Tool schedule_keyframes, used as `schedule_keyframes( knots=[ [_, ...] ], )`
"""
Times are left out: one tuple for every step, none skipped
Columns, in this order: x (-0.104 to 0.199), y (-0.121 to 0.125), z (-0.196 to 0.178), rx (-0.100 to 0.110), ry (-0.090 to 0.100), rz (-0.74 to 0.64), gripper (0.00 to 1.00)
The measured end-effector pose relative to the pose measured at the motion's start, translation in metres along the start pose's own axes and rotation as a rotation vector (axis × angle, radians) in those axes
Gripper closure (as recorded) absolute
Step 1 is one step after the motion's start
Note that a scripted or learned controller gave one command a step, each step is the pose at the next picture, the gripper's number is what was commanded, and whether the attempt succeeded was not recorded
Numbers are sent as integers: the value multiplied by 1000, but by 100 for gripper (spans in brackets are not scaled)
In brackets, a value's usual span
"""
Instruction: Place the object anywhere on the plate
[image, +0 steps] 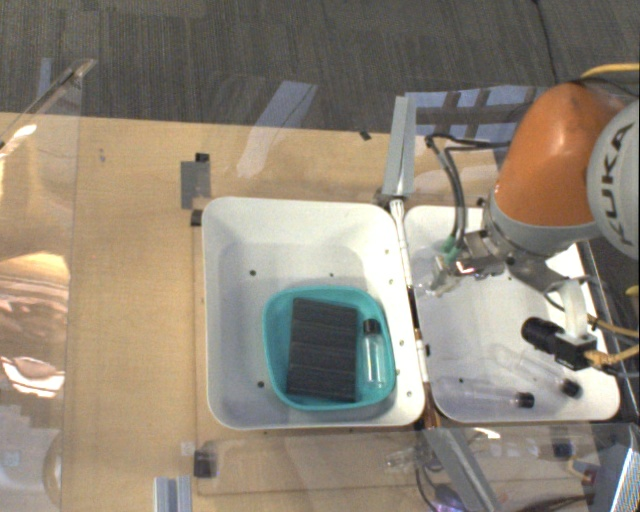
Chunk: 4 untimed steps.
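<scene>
While the gripper (452, 268) is hovering (fingers' state unclear), a dark ribbed block (323, 350) is lying on the teal plate (278, 320).

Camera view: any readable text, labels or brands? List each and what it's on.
"KU", the start of larger black lettering cut off by the frame edge, on the grey arm casing beside the orange band.
No lettering can be made out on the teal plate, the dark ridged block or the bins.
</scene>
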<state>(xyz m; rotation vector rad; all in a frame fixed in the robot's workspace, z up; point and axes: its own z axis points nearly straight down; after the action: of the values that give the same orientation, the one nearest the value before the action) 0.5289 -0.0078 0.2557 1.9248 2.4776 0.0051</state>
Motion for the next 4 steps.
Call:
schedule_keyframes(
  knots=[
    [13, 35, 22, -2, 0, -171, 100],
    [54, 38, 71, 0, 2, -306, 100],
    [53, 38, 71, -1, 2, -305, 0],
    [11, 8, -45, -6, -3, -462, 0]
  ],
)
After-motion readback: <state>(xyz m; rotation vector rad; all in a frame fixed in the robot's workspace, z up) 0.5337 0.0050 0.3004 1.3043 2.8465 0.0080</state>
